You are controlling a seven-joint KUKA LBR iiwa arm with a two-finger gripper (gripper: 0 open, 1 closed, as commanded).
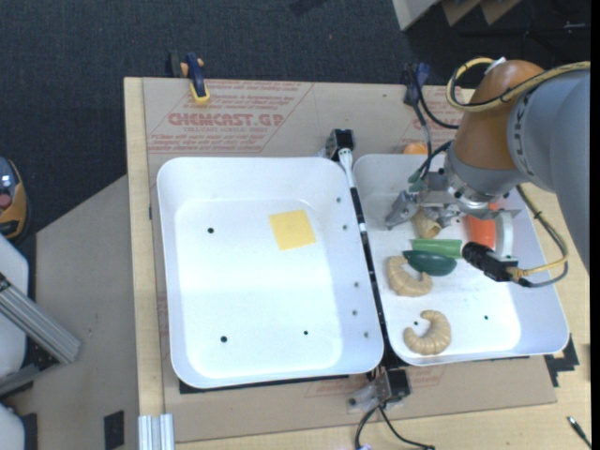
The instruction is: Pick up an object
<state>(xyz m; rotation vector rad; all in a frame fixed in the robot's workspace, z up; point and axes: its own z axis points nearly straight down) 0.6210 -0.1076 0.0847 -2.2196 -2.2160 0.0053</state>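
My gripper (424,212) is down in the back half of the right bin (534,317), under the orange-banded wrist. A small tan piece (428,224) lies right at its tip. Just in front of it rests a green object (433,256). Two tan curved pieces lie nearer the front, one (408,277) by the green object and one (427,333) near the front rim. A red-orange object (480,230) sits partly under the wrist. In the left bin (187,251) lies a flat yellow square (292,230).
The divider between the bins (366,261) runs just left of the gripper. A small orange thing (415,148) shows at the right bin's back rim. Cables (539,270) hang off the arm over the right bin's right side.
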